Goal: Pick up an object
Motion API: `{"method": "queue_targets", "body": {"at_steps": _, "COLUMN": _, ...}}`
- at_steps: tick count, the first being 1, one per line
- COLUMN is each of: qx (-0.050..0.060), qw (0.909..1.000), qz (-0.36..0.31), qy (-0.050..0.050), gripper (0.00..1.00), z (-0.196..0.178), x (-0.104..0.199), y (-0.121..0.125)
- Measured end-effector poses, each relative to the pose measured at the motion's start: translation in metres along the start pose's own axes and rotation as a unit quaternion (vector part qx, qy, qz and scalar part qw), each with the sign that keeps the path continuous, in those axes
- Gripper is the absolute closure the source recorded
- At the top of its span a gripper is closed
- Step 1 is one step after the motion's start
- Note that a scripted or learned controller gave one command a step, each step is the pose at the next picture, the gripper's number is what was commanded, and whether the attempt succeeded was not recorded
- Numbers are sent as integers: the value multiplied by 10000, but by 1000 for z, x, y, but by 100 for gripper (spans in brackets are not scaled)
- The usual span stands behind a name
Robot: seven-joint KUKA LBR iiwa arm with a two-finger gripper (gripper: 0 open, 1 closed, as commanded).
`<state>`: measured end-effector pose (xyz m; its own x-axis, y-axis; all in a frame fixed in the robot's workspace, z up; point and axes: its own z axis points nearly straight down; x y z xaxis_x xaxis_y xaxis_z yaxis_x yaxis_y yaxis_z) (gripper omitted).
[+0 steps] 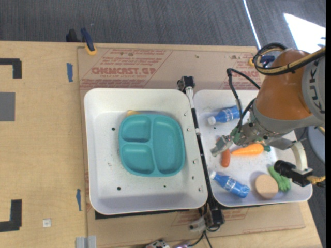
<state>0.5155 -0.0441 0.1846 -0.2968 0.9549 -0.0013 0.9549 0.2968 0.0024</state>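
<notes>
- arm (282,94) reaches in from the right and hangs over the right bin (212,105)
- left bin (98,154) holds a teal divided plate (152,143), well apart from the gripper, so I ignore it
- gripper (221,144) sits low near the middle of the right bin; I can't tell from this angle if it's open or closed, and I see nothing held
- best target in my judgement: the carrot (248,150), lying flat just beside the gripper, green end toward the bin's right wall
- two blue bottles lie on their sides, upper bottle (225,115) and lower bottle (231,185); I'd guess they roll
- tan round piece (266,186) near the bottom right corner
- small red piece (225,159) just below the gripper, too small to identify
- to do this well I'd centre over the carrot's thick middle, close across its width, then lift straight up
</notes>
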Motion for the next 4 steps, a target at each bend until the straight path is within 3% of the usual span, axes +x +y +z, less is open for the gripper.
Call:
{"method": "queue_targets", "body": {"at_steps": 1, "qx": 20, "qw": 9984, "qz": 566, "qy": 11, "gripper": 0, "z": 72, "x": -57, "y": -13}}
{"method": "queue_targets", "body": {"at_steps": 2, "qx": -6, "qw": 9992, "qz": 398, "qy": 0, "gripper": 0, "z": 98, "x": -64, "y": 30}}
{"method": "queue_targets", "body": {"at_steps": 3, "qx": -14, "qw": 9964, "qz": -848, "qy": -7, "gripper": 0, "z": 98, "x": -60, "y": 0}}
{"method": "queue_targets", "body": {"at_steps": 4, "qx": -15, "qw": 9561, "qz": -2930, "qy": -13, "gripper": 0, "z": 98, "x": -73, "y": -15}}
